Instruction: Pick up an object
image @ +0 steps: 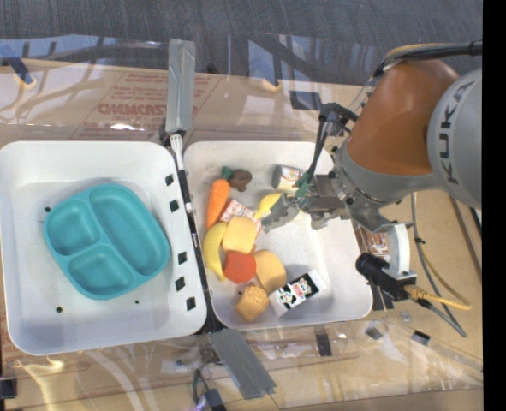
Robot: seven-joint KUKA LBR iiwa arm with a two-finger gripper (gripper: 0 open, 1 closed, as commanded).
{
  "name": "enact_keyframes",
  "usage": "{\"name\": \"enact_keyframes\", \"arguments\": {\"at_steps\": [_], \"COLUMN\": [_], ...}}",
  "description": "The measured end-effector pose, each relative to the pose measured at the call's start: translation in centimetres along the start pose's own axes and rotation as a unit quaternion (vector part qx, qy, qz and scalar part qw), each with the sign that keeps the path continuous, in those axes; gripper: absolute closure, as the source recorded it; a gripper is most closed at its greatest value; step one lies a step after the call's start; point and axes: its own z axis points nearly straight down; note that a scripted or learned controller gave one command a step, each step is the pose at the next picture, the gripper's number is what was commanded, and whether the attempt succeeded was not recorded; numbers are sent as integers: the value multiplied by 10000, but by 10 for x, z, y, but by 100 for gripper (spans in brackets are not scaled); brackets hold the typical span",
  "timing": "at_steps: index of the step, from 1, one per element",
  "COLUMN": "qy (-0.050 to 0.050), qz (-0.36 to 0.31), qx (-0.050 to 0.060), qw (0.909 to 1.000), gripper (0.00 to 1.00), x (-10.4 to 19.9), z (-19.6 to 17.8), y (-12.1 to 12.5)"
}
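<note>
The right bin (342,302) holds a pile of toy food. An orange carrot (218,200) lies beside a yellow banana (213,248), a yellow block (241,234), a red-orange tomato (240,266) and an orange-yellow piece (270,270). A waffle-textured piece (253,301) and a black-and-white carton (295,291) sit near the front. A small can (287,176) and a brown piece (241,178) lie at the back. My gripper (297,216) hangs low over the bin's middle, just right of a small yellow piece (270,202). Its fingers are spread, with bare bin floor between them.
The left bin (21,315) holds a teal divided plate (105,240). A ridge with black clips (184,221) separates the two bins. The arm's orange band (398,118) and cables (432,294) hang over the right bin's right rim.
</note>
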Motion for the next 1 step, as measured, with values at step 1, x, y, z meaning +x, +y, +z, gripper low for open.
{"name": "enact_keyframes", "arguments": {"at_steps": [1], "qy": [7], "qz": [-402], "qx": [35], "qw": [9992], "gripper": [0], "x": [10], "z": [129], "y": [-3]}}
